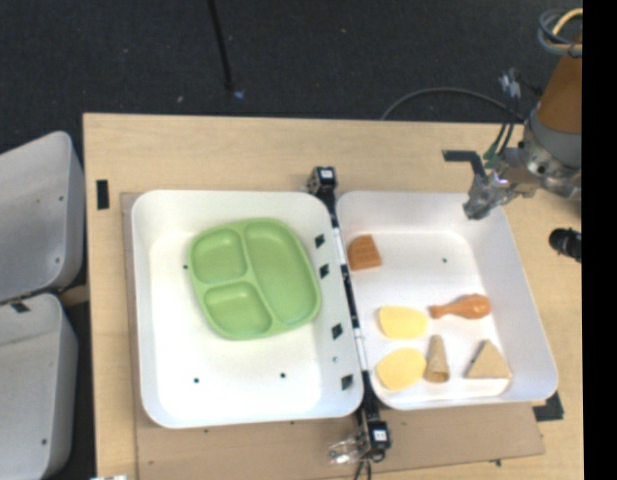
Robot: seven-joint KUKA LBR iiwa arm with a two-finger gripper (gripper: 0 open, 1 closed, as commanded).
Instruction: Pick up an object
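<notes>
Green plastic came first on the left: a divided plate (254, 278) with three compartments lay flat in the left white bin (158, 368), nothing in it. Both bins sat side by side on a pale wooden desk (208, 148), joined along a middle seam with small black clips.

Right of that seam, the right white bin (428, 228) held the small toy foods, any of which could serve as the object to pick up. A brown block (364, 253) sat alone near the bin's upper left. Lower down lay two flat yellow pieces, one (401, 321) above the other (400, 368), then a tan cone (437, 359) close beside the lower yellow piece, an orange drumstick shape (462, 308), and a tan wedge (486, 362) near the lower right corner.

Farthest right, the gripper (478, 203) hung over the bin's upper right rim, well apart from every item and holding nothing. Whether its fingers were open or closed could not be told at that size.

As a judgement, the brown block looked the safest target, since it stood clear of neighbours. The arm would need to travel left, centre over it, descend straight, and close across its narrower sides. The clustered lower pieces risked a nudged or double grasp.
</notes>
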